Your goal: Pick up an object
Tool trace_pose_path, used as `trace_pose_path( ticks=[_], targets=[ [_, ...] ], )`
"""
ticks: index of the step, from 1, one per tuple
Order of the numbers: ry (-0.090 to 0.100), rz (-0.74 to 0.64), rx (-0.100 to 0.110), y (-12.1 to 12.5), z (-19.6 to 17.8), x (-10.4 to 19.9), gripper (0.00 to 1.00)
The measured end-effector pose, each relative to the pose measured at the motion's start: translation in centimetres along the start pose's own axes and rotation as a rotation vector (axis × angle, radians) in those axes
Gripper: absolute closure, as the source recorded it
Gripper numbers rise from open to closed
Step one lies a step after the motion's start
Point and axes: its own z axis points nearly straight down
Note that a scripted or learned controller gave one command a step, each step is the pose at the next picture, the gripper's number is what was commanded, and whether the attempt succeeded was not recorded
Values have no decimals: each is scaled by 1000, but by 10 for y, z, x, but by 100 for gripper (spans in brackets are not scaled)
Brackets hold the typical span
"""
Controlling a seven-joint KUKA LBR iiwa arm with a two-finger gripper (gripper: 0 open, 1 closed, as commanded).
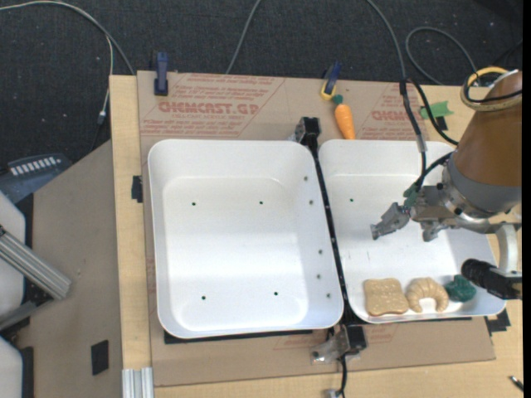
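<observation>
Along the near rim of the right-hand shallow white plastic bin [365, 172] lie three small things in a row: a tan, square toy cracker [385, 297], a pale, curved toy croissant [426, 293] touching it on the right, and a small dark green lump [460, 288] just beside that, too blurred to name. Any of them would serve as the thing to pick up; none is held. Above them, further into the bin, hovers the grey two-finger gripper [409, 220], its fingers spread apart with nothing between them, one tip [383, 227] reaching toward the bin's middle. Left of it sits the other white bin [166, 181], bare. Beyond both bins, on the brown cardboard sheet [207, 106], rests a small orange toy carrot [344, 121], out of easy reach.

The likeliest trouble, as I judge it, is the crowding: cracker and croissant touch, so a finger coming down could land on one, push both against the bin wall, and close on air. The flat cracker also offers little to pinch.
</observation>
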Motion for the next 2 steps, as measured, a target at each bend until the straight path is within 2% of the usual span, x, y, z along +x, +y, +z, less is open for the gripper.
trace_pose_path(
  ticks=[1, 2],
  targets=[
    [1, -3, 2, 14, 31, 40, 0],
    [1, -4, -1, -16, 14, 85, 0]
  ],
)
